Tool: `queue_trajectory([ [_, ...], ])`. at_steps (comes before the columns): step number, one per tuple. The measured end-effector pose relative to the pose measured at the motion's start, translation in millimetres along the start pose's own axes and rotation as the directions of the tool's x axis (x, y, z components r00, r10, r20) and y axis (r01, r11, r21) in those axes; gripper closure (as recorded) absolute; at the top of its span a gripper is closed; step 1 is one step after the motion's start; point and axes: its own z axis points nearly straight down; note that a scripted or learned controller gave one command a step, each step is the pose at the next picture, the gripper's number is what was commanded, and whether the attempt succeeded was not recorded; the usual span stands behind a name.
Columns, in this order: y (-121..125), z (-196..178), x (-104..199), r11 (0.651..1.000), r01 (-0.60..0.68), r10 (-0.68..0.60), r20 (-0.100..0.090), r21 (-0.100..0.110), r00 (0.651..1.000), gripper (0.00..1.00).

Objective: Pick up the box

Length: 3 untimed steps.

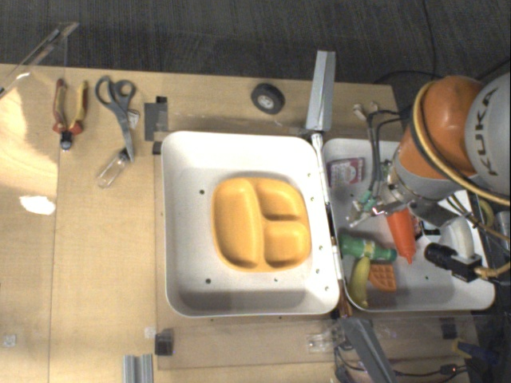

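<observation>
The box (345,171) is small and white with a dark red label. It lies flat in the far left corner of the right bin (479,298). My gripper (369,207) hangs over that bin, a little nearer and to the right of the box, and apart from it. Nothing shows between its tips. The grey arm with its orange band (447,130) covers the bin's far right part.
Close under the gripper lie an orange carrot (402,231), a green item (368,250), a yellow banana (359,281) and an orange waffle piece (383,278). The left bin (184,214) holds a yellow divided tray (259,220). Scissors (120,110) and pliers (68,110) rest on the bench at far left.
</observation>
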Motion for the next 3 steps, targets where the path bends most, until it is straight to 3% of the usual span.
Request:
queue_trajectory([
  [1,-22.6,-14.2,64.8,0.840,-0.543,0.543,0.000,0.004,0.840,1.00],
  [2,-24.1,-50.8,57.7,0.964,-0.267,0.267,0.000,0.000,0.964,1.00],
  [3,-15.9,-62.4,32.6,0.860,-0.510,0.510,0.000,0.001,0.860,1.00],
])
